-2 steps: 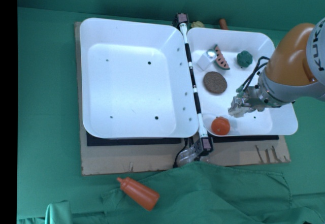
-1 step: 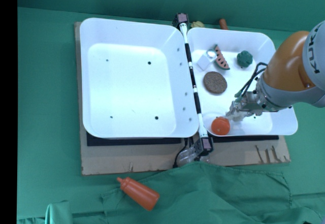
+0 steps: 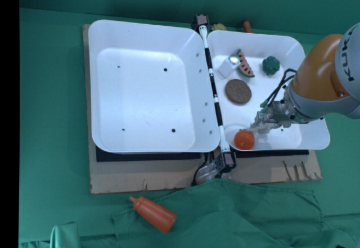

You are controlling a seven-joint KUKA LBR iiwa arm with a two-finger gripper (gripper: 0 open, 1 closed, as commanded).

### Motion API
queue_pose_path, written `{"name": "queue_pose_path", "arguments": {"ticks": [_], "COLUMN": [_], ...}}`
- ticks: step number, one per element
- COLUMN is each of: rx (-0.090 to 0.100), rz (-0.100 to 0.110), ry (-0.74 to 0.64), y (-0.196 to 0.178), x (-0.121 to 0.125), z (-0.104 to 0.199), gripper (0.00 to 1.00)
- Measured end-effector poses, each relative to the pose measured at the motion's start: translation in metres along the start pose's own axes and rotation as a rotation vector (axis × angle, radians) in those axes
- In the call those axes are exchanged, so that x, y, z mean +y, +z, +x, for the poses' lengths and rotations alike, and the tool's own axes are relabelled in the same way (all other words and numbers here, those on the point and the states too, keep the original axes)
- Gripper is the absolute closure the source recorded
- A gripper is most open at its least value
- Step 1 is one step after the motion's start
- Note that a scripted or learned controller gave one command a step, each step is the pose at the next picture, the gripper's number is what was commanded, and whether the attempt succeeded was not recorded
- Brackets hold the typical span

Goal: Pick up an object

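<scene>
The right bin [image 3: 306,139] holds an orange ball [image 3: 244,139] at its near left corner, a brown round disc [image 3: 238,91] in the middle, a watermelon slice [image 3: 245,64], a small white cube [image 3: 229,66] and a green broccoli-like piece [image 3: 270,64] toward the back. My gripper [image 3: 262,124] hangs low over the bin's near part, just right of and above the orange ball, with the grey arm and orange band reaching in from the right. Nothing shows between its fingers.
The left bin [image 3: 101,39] sits beside it, split off by a black-and-white divider [image 3: 212,86]. An orange bottle [image 3: 153,213] lies on the green cloth in front of the bench. Small items [image 3: 247,26] lie behind the right bin.
</scene>
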State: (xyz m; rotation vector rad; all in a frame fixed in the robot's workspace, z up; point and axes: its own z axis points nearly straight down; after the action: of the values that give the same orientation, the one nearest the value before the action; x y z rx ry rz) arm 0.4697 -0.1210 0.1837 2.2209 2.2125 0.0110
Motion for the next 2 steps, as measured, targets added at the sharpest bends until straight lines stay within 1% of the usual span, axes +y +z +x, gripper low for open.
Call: {"name": "queue_pose_path", "arguments": {"ticks": [1, 2], "rx": [-0.002, -0.004], "rz": [-0.002, 0.001], "ry": [-0.005, -0.003], "y": [-0.079, -0.072], "x": [0.000, 0.075], "z": [0.029, 0.017], "gripper": [0.00, 0.00]}}
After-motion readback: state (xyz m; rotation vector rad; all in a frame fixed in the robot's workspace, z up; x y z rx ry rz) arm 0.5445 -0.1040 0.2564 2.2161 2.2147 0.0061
